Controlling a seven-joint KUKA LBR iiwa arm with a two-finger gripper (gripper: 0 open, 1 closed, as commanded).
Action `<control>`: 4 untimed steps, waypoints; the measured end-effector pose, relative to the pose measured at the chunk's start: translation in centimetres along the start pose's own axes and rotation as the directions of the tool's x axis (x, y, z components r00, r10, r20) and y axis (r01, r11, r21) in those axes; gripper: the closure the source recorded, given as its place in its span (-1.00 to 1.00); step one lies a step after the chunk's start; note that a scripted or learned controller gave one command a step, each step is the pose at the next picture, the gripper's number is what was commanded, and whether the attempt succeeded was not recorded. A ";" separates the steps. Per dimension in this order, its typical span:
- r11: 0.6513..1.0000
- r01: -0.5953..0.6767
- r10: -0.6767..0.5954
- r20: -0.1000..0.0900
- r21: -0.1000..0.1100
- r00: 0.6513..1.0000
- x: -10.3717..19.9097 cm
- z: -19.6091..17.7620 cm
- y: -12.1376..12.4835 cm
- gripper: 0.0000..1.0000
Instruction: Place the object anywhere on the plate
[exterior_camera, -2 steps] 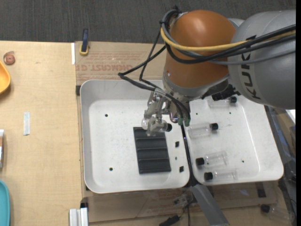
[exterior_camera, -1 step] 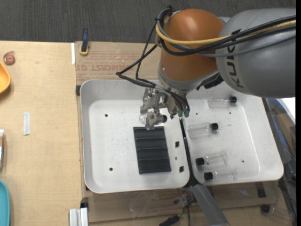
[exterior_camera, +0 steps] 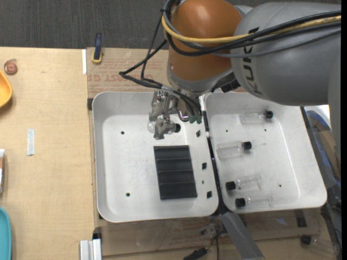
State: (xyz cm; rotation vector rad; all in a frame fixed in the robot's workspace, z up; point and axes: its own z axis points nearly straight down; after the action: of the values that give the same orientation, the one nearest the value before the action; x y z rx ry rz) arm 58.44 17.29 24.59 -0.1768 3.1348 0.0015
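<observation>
On the worktop, the left bin holds a black ribbed plate lying flat near its middle. Just beyond the plate's far edge hangs the end effector, pointing down into this bin; I cannot tell how it is set. To the right, the other bin holds four clear vials with black caps, scattered apart.

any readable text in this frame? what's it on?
"KU": white letters on the grey arm, the rest cut off behind the orange band.
Red print on the cardboard strip behind the left bin: too blurred to read.
</observation>
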 end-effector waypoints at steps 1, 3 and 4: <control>1.000 -0.030 0.030 0.001 0.000 1.000 0.6 -0.7 2.8 1.00; 1.000 0.030 -0.030 -0.001 0.001 1.000 2.6 -3.3 3.5 1.00; 0.998 0.059 -0.059 0.001 0.001 0.998 3.3 -4.7 4.9 1.00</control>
State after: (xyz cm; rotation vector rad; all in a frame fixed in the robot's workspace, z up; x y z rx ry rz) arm 54.58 21.83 29.25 -0.2694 3.1271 0.0004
